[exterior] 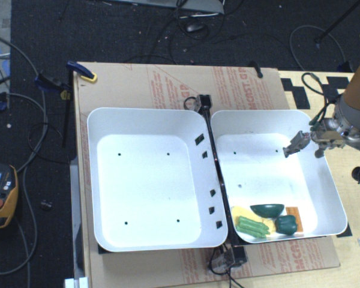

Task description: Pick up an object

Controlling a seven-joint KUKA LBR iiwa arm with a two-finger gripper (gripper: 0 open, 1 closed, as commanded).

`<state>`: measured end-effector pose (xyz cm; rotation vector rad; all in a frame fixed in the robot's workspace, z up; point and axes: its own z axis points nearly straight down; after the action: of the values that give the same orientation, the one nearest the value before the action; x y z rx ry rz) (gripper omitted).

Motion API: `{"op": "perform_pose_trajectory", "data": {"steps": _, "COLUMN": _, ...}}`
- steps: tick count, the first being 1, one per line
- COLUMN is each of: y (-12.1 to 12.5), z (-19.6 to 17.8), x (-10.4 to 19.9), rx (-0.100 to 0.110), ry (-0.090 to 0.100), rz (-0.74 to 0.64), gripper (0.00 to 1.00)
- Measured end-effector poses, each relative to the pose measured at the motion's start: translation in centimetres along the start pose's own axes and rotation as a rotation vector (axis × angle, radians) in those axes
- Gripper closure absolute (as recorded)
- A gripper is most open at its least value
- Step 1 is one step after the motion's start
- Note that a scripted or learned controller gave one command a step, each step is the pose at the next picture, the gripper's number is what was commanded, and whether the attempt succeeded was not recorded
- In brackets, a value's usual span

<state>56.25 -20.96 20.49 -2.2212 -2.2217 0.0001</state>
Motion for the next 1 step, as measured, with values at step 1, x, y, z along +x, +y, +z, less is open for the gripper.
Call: {"op": "perform_pose_trajectory", "data": {"steps": 1, "y": -5.02, "z": 11.99, "x": 6.59, "rx": 0.006, "ry": 0.003, "rz": -0.003, "gripper": 0.0}}
